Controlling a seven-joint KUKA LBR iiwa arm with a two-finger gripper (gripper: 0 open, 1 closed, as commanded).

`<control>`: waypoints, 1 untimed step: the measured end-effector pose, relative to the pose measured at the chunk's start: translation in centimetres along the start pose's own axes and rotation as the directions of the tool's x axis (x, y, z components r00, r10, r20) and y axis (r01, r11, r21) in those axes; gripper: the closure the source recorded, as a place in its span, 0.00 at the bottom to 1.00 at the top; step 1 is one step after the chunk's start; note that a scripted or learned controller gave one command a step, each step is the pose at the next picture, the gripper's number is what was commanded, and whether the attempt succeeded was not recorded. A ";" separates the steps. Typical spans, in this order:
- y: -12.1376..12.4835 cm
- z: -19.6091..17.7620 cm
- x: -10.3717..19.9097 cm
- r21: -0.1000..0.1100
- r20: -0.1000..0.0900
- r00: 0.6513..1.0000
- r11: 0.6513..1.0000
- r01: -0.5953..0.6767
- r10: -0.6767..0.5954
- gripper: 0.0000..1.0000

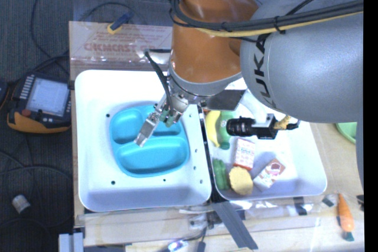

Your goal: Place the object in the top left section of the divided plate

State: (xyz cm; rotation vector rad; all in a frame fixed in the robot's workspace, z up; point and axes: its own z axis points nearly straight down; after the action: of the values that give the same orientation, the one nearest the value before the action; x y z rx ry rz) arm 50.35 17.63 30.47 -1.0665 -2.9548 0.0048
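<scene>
A blue divided plate [149, 160] lies in the left white bin [94, 186]. It has two smaller sections at the top and one long section below. My gripper [143, 134] hangs over the plate, its tip above the ridge at the right side of the top left section [125, 126]. I see no object at its tip, and the plate sections that show look bare. The orange band and grey arm cover the bins' far middle. The loose objects lie in the right bin.
The right bin [307, 183] holds a yellow banana-like piece [211, 123], a green piece [220, 173], a white and red box [243, 154], a yellow round item [240, 180] and a small carton [271, 172]. A handheld screen unit [42, 102] lies left of the bench.
</scene>
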 end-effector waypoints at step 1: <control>2.6 -3.4 4.7 -0.001 0.001 0.999 0.999 -0.052 0.052 0.00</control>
State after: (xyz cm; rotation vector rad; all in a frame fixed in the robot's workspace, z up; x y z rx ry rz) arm 48.38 22.68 33.82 -1.1434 -2.9270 0.0033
